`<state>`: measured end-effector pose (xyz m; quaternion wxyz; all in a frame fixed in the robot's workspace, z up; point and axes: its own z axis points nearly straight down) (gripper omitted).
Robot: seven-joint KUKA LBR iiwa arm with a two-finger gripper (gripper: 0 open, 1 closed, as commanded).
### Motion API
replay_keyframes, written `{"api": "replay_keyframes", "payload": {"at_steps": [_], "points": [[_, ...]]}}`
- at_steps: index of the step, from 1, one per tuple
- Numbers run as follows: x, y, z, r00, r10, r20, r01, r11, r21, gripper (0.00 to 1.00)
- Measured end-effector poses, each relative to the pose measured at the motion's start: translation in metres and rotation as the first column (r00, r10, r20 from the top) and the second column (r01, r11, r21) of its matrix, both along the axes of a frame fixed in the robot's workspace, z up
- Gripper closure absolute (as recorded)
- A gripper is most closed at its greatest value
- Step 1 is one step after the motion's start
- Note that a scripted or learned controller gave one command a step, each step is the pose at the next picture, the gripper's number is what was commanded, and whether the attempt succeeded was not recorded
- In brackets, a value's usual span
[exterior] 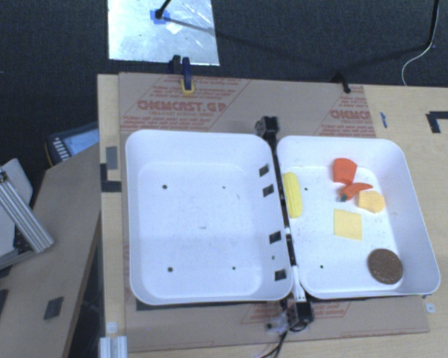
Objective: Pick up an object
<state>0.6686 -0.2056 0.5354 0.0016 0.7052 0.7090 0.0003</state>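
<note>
Five pieces are laid in the right bin (pixel 414 200): corn cob (pixel 292 193), orange piece (pixel 343 170), cheese wedge (pixel 371 201), flat yellow slice (pixel 349 224), brown disc (pixel 385 265). Claw state cannot be told. The slice is judged likely to be missed, lying flush on the floor.

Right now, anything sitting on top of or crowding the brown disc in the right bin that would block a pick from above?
Nothing visible does. The brown disc lies flat by itself near the right bin's front corner. Its closest neighbour, the yellow square, lies apart from it.
</note>
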Motion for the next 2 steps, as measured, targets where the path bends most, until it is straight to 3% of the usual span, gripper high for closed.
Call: {"api": "replay_keyframes", "payload": {"at_steps": [2], "points": [[0.0,0.0,0.0,1.0,0.0,0.0,0.0,1.0,0.0,1.0]]}}
